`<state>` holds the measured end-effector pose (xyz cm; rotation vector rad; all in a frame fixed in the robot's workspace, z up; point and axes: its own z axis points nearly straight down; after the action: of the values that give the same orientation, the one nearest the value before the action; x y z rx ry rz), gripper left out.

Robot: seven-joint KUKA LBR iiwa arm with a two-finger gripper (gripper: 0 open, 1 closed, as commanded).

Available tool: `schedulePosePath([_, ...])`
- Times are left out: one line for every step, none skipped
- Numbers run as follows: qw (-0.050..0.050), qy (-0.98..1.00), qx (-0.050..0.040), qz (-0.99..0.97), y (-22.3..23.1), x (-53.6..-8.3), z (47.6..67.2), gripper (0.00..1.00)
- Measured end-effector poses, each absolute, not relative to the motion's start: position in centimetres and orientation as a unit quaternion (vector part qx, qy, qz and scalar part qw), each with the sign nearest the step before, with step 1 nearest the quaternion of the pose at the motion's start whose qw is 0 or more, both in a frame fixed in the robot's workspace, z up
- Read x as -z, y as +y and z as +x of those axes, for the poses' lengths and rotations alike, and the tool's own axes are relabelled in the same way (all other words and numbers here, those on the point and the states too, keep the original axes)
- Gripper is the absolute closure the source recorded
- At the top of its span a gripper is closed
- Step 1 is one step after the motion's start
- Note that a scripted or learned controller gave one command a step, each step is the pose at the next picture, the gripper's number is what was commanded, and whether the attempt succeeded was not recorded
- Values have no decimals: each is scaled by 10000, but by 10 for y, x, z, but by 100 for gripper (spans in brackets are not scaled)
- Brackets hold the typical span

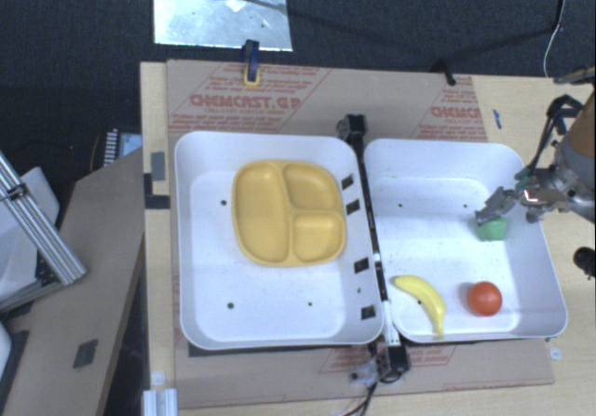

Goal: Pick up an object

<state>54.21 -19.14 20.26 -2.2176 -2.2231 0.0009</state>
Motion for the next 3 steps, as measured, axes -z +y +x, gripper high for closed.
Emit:
schedulePosePath([9, -7077, -4, -7066, -189, -160, 545, 0])
schedulePosePath([11, -7072, -8, -7070, -195, -100, 547, 0])
schedulePosePath([-21, -7072, 7, -7070, -196, -115, 549, 100])
